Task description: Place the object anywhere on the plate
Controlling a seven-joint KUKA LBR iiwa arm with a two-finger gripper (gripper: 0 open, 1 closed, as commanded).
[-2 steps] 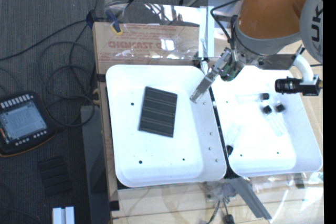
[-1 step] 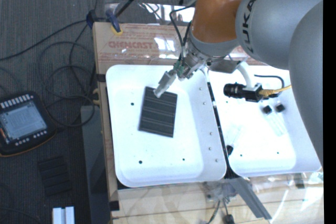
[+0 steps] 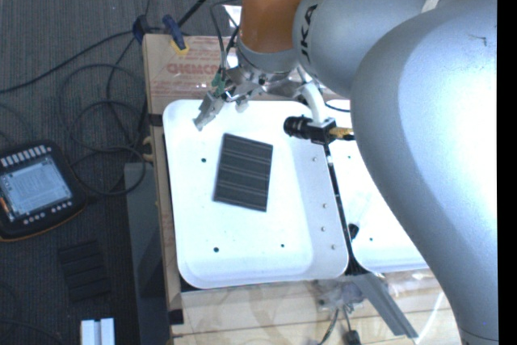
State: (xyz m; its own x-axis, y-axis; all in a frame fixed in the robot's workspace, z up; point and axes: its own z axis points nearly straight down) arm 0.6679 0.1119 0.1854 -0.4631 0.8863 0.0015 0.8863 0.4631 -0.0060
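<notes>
A dark grey ribbed rectangular plate [image 3: 244,171] lies flat in the middle of the left white bin [image 3: 194,254]. My gripper [image 3: 203,115] hangs over the bin's far left corner, up and left of the plate and apart from it. Its tip points down toward the bin's rim. I cannot make out any object at the gripper. The large grey arm with its orange band comes in from the right and hides most of the right bin [image 3: 380,250].
A cardboard sheet [image 3: 182,65] and a blue clamp [image 3: 172,30] sit behind the left bin. A control pendant [image 3: 32,188] lies on the floor at left. The bin's white floor shows bare around the plate.
</notes>
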